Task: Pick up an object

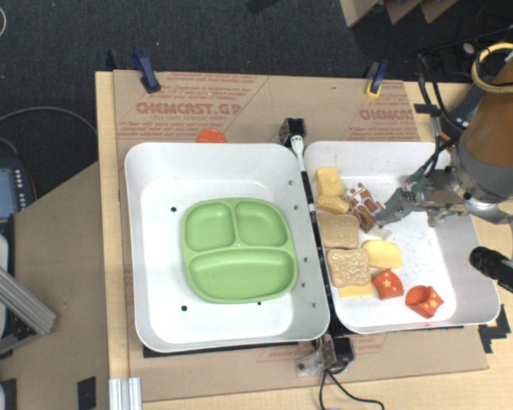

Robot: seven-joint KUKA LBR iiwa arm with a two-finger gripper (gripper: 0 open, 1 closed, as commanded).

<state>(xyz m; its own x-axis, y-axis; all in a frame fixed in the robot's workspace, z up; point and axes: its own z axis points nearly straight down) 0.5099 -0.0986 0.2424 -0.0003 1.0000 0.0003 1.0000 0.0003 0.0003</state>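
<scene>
The right bin (458, 273) holds several toy food pieces. There are two yellow chunks (328, 182) at the back, a brown-and-red striped piece (363, 204), a tan slice (339, 230), a speckled toast (349, 266), a yellow lump (382, 253) and two red pieces (388, 284) (424, 300). My gripper (392, 209) hangs low in this bin, right beside the striped piece on its right. I see nothing clearly held by it.
The left bin (154, 229) holds a green divided plate (238, 250). A black clamp (292, 131) sits at the back between the bins. Blue clips (145, 69) (375, 79) pin the cardboard base. The arm's body (496, 135) looms over the right bin's far right corner.
</scene>
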